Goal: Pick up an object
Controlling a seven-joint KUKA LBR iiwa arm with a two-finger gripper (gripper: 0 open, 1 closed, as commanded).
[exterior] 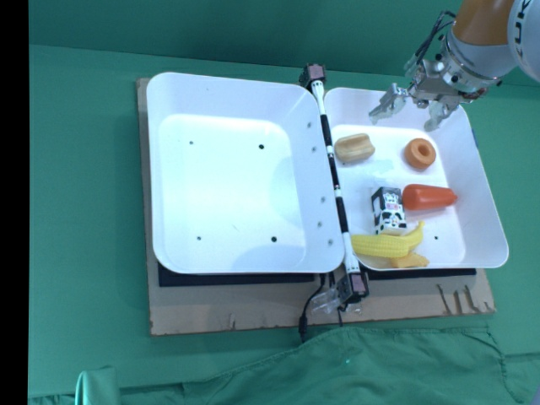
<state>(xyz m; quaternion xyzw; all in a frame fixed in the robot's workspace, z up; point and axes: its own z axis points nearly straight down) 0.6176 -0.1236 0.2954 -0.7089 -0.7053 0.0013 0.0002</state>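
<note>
Banana (412, 241) and corn cob (381, 245), front edge of right bin (485, 226), touching each other; nearest camera. Just behind: small cow-print carton (387, 209), upright, w/ red-orange pepper (429, 197) beside it. Farther back: bread roll (354, 148) near the divider bar (332, 171); orange donut-shaped ring (419, 153) to its right. Six items total, all lying in right bin, none lifted. Gripper (415, 108) hovers above bin's far rim, fingers spread, nothing between them; closest candidate prob. the ring. Task status: not started as far as visible; descent, grasp, lift all remain. Left bin (169, 108): no objects, bare white floor w/ a few dark dots.
</note>
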